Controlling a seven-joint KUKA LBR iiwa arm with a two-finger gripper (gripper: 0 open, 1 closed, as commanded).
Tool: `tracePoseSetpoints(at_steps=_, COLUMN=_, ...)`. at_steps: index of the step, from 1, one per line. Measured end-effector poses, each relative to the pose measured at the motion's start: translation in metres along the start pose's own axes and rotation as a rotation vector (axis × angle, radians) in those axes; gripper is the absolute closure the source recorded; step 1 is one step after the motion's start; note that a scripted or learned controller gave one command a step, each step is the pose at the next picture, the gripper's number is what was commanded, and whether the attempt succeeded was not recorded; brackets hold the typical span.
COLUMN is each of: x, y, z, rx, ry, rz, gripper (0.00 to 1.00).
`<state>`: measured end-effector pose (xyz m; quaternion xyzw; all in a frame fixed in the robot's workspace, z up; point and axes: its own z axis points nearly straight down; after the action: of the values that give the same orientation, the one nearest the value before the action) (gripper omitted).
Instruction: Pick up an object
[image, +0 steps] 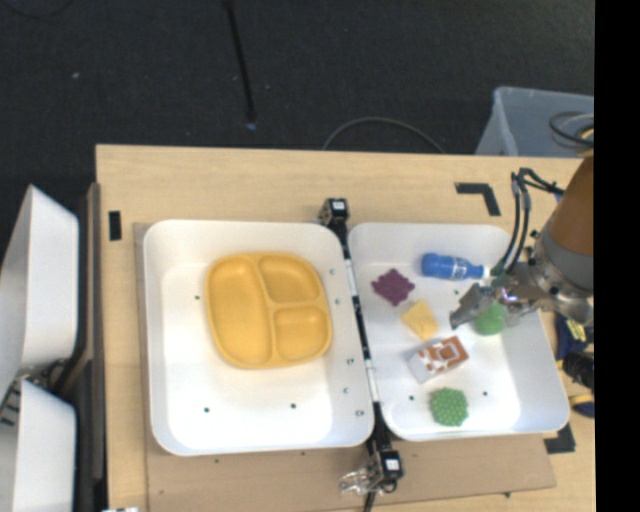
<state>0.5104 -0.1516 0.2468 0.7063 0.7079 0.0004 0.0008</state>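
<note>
My gripper (488, 305) hangs over the right side of the right bin (530, 405), and a green object (491, 321) sits right at its fingertips. Whether the fingers close on it I cannot make out. A blue bottle (447, 266) lies just up and left of the gripper. A purple bumpy piece (393, 287) and a yellow block (421, 320) lie further left. An orange and white box (439, 358) rests below them, and a green knobbly ball (449, 407) sits near the bin's front.
The left bin (175, 400) holds a yellow divided plate (268, 308). A black clip (334, 211) marks the seam between the bins at the back. A pale blue container (535, 120) stands off the bench at the back right.
</note>
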Motion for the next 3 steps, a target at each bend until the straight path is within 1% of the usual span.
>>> tracePoseSetpoints(at_steps=2, x=0.002, y=-0.009, z=0.086, rx=0.004, ry=0.000, rz=0.004, gripper=0.00)
tracePoseSetpoints(at_steps=3, x=0.002, y=0.004, z=0.120, rx=-0.013, ry=-0.004, rz=0.007, gripper=0.00)
